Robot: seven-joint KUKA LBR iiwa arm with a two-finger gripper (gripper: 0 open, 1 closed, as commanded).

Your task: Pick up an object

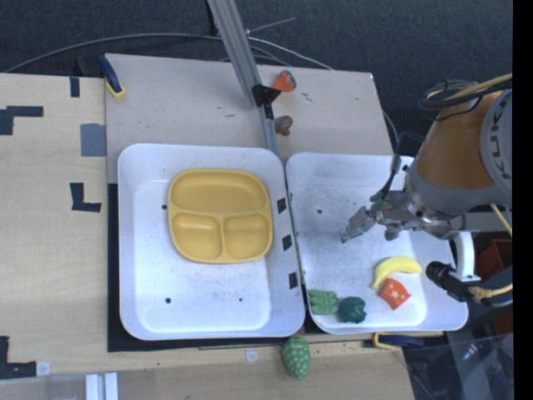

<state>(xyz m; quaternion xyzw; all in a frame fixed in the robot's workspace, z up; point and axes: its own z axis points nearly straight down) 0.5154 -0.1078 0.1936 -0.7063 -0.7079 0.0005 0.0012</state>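
In the right bin (333,182) lie a yellow banana (396,267), a small red block (396,293), a light green piece (322,301) and a dark green broccoli-like piece (352,309), all near its front edge. My gripper (364,221) hangs over the middle of that bin, up and to the left of the banana, with its grey fingers pointing left. Nothing shows between the fingers. The arm's orange band sits at the right.
The left bin (141,240) holds a yellow divided plate (221,214). A green bumpy object (295,356) lies on the bench in front of the bins. A grey pole (236,40) slants up from behind the bins.
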